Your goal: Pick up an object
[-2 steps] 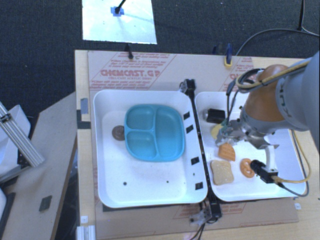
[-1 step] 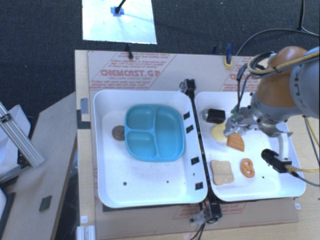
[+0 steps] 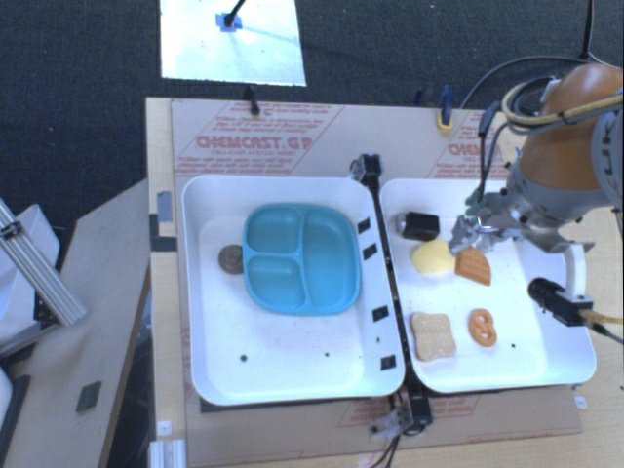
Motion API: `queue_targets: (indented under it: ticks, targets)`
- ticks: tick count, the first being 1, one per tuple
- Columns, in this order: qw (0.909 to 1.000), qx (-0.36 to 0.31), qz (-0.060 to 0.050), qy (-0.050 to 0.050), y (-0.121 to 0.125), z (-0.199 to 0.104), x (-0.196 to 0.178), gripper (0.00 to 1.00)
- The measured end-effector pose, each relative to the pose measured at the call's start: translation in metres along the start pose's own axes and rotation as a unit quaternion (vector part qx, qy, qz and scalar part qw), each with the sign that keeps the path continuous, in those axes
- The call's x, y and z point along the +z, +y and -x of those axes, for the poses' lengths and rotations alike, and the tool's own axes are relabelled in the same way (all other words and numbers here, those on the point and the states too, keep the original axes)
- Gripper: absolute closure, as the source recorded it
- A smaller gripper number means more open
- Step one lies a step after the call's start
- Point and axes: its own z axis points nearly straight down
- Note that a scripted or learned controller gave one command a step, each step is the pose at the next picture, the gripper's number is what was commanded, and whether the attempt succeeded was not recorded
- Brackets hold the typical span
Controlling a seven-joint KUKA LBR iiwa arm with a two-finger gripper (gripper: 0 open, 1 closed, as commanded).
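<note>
We see two white bins side by side. The left bin (image 3: pixel 210 359) holds a blue plate (image 3: pixel 297 258) with a brown disc (image 3: pixel 231 258) touching its left edge. In the right bin (image 3: pixel 546 364) the gripper (image 3: pixel 468 232) hangs just above a yellow lump (image 3: pixel 432 257) and an orange wedge (image 3: pixel 474 266), near a black block (image 3: pixel 421 225). Nearer lie a cracker (image 3: pixel 433 335) and a pretzel (image 3: pixel 482 327).

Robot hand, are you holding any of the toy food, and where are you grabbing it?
It cannot be told. The gripper sits just above the yellow piece and the orange waffle piece in the right bin, with nothing seen between its fingers.
</note>
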Motion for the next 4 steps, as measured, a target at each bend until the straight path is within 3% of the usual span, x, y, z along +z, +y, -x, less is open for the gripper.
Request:
queue_targets:
  ticks: [1, 4]
  targets:
    - [1.0, 0.0, -0.001, 0.0, 0.001, 0.0, -0.034, 1.0]
    - [1.0, -0.003, -0.001, 0.001, 0.05, -0.158, -0.028, 1.0]
